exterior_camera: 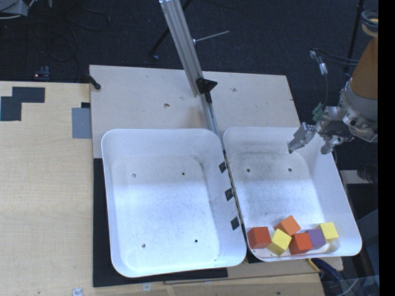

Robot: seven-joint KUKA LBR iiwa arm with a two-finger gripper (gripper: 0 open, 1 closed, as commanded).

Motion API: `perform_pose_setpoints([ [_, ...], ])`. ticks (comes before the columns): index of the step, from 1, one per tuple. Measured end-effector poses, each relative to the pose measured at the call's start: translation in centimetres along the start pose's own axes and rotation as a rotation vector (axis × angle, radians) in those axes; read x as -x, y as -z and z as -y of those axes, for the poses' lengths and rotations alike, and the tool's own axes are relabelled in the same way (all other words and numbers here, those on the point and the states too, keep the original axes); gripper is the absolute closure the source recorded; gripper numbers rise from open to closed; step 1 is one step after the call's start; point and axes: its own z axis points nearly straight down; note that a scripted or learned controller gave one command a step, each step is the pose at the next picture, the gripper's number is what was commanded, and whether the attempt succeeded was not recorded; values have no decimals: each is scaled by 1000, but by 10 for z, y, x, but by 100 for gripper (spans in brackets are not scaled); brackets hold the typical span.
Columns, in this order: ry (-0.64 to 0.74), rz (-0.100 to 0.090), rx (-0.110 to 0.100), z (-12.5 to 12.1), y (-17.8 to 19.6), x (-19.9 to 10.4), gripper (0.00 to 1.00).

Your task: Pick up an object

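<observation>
Several small blocks lie bunched in the near corner of the right bin point(271, 165): a red block point(259, 236), an orange block point(288, 225), a yellow block point(279, 242), another red block point(301, 243), a purple block point(316, 237) and a yellow block point(329, 230). My gripper point(313, 138) hangs over the far right edge of that bin, well away from the blocks. Its fingers are spread and nothing sits between them.
The left bin point(160, 202) lies beside the right one, with black clips point(228, 194) along the shared wall. A slanted aluminium rail point(185, 48) rises behind the bins. A light wooden table point(43, 190) lies to the left.
</observation>
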Motion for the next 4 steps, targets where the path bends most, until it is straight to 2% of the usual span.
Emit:
perform_pose_setpoints([
  [1,2,0,-2,-1,-6,2,0],
  [2,-1,0,-4,46,-16,32,0],
  [3,3,0,-2,59,-23,31,0],
  [4,4,0,2,50,-11,31,0],
])
